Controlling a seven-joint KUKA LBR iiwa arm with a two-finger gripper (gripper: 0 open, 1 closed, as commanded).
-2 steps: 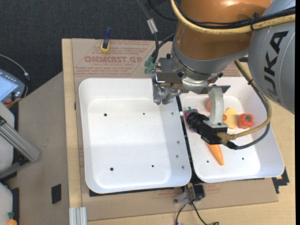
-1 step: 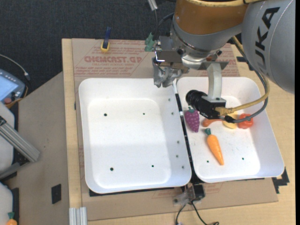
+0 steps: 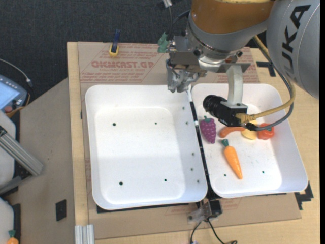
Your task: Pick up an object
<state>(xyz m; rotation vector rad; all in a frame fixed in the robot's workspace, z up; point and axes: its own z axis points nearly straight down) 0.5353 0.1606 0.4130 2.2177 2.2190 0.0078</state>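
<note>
Objects for picking are gathered in the right bin [image 3: 284,151], so that is where a grasp can be attempted; the left bin [image 3: 137,151] is bare apart from small dark holes in its floor.

Going left to right: a blue and yellow clip [image 3: 115,43] is fixed at the far left edge of the cardboard sheet [image 3: 122,60], apparently to keep the sheet flat on the desk [image 3: 56,136]. Red printing on the cardboard can be read roughly as "CHEMCAST GP", with smaller lines beneath that are too fine to read.

The gripper [image 3: 179,83] is seen above the far rim where the two bins meet. Nothing is seen between its fingers, but whether they are spread or closed cannot be told from this angle.

In the right bin, a purple bunch of grapes [image 3: 208,128] lies close to the dividing wall. A black cylindrical part [image 3: 222,111], mounted on a bracket that hangs from the wrist, is judged to be a sensor and not a pickable thing. Below it lie an orange carrot [image 3: 232,159], a reddish curved piece [image 3: 231,131], a pale yellow piece [image 3: 249,134] and a red piece [image 3: 266,132], the last three close together. A yellow hose [image 3: 277,111] curves over them.

On the grey arm [image 3: 297,29] at upper right, the letters "UKA" of the KUKA brand are visible.
</note>
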